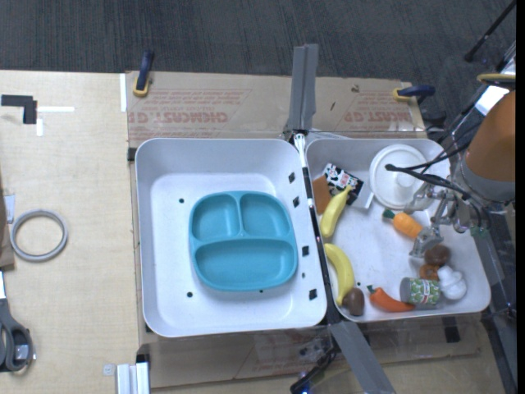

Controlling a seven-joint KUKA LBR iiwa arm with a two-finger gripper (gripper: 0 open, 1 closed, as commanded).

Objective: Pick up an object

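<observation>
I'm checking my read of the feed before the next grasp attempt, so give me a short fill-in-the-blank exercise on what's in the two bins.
1. The blue divided plate lies in the ____ bin of the view.
2. The two bananas lie along the right bin's ____ wall.
3. The gripper hovers over the ____ bin.
4. The plate has ____ compartments.

Missing words: left; left; right; three

Arm (492,150) cut off at right edge. Gripper (428,238) fingers too small to read. Scissors (14,343) cropped at left edge. Brown item (435,255) beneath gripper unidentifiable.
</observation>
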